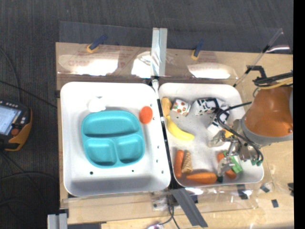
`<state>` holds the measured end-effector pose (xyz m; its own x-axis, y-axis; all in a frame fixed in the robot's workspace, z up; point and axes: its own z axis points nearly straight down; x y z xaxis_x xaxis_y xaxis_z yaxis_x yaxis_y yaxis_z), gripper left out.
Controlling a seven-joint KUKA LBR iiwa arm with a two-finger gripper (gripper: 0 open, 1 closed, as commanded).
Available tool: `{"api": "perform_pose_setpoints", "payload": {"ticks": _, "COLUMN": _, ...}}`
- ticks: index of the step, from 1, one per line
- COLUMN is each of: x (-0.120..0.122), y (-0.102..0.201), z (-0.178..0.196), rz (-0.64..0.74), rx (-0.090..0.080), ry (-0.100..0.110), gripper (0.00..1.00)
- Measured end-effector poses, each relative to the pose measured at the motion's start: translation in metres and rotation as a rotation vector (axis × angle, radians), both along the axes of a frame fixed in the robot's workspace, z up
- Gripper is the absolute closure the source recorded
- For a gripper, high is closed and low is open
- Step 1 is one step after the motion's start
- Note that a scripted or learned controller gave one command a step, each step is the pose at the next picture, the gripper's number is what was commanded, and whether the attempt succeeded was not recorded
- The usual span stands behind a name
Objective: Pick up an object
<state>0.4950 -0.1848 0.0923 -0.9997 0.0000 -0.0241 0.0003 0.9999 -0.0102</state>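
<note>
The hand (228, 168) sits low over the near right corner of the right bin (238, 95), below the orange band (270, 112) of the arm. Whether it is apart or together cannot be read: metal parts, a green piece and cabling overlap there, and no object is visibly clamped.

Nearest candidates: a small orange piece (231, 173) lies just beside the hand on its right, and a long carrot (201, 178) lies along the near wall, touching or almost touching the hand's left side. The carrot's long axis runs left to right, parallel to that wall. In judgement, a grasp across its short width suits it best, so the closing line must run near to far.

Further left, a second carrot (178, 161) and a brown cone-like piece (188, 161) stand side by side, their long axes running near to far.

Beyond these, a banana (179, 130) lies diagonally at mid-bin, well apart from the hand. At the far wall sit a patterned cup (180, 107) and a black-and-white item (206, 106).

The left bin (71, 175) holds a teal divided tray (113, 137), an orange ball (146, 114) and a small white item (96, 105), all across the divider and farthest from the hand.

The task step is judged not yet completed.
</note>
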Motion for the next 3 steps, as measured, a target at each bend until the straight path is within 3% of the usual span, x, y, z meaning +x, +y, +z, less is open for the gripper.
{"api": "perform_pose_setpoints", "payload": {"ticks": 1, "x": 0.092, "y": -0.038, "z": -0.002, "rz": 0.255, "rx": 0.003, "ry": 0.012, "gripper": 0.0}}
{"api": "perform_pose_setpoints", "payload": {"ticks": 2, "x": 0.093, "y": -0.037, "z": 0.009, "rz": 0.254, "rx": 0.004, "ry": 0.007, "gripper": 1.0}}
{"api": "perform_pose_setpoints", "payload": {"ticks": 3, "x": 0.093, "y": -0.036, "z": 0.009, "rz": 0.254, "rx": 0.006, "ry": 0.008, "gripper": 0.0}}
